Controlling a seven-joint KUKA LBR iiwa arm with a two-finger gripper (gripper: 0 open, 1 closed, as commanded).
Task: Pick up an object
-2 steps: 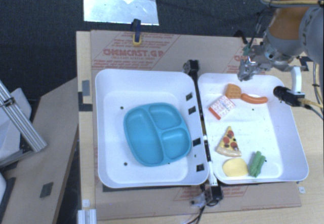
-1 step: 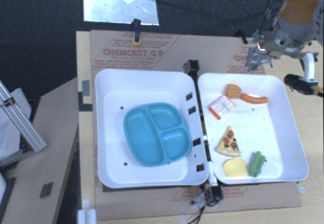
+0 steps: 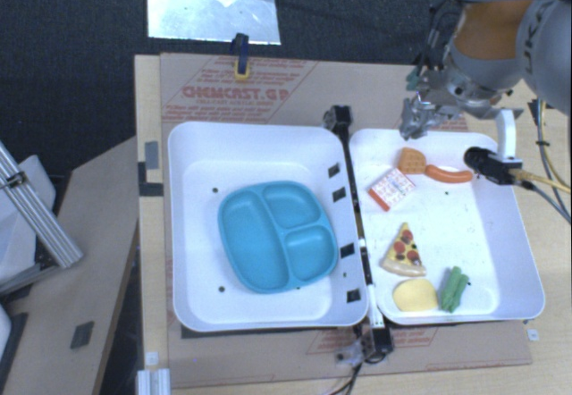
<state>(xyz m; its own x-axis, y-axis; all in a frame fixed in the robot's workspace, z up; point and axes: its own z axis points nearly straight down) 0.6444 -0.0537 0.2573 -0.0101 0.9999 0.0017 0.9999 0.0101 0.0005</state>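
While you look down on the bench, you see the gripper hanging over the far rim of the right-hand bin, close to the wall that splits the two bins. You cannot tell if the gripper is spread or pressed together.

All the small things you could pick up lie in that same bin. A little brown cookie sits on the bin floor just under the gripper in the view, apart from it. An orange sausage lies right beside the cookie, pointing toward the arm. A red and white box lies flat just on the near side of the cookie.

Nearer to you, well apart from the gripper, a pizza slice lies with its tip pointing at the box. A round yellow piece sits just below the pizza's crust. A green piece lies next to the yellow one, touching it or almost.

A blue plate with three parts lies flat in the middle of the left-hand bin.
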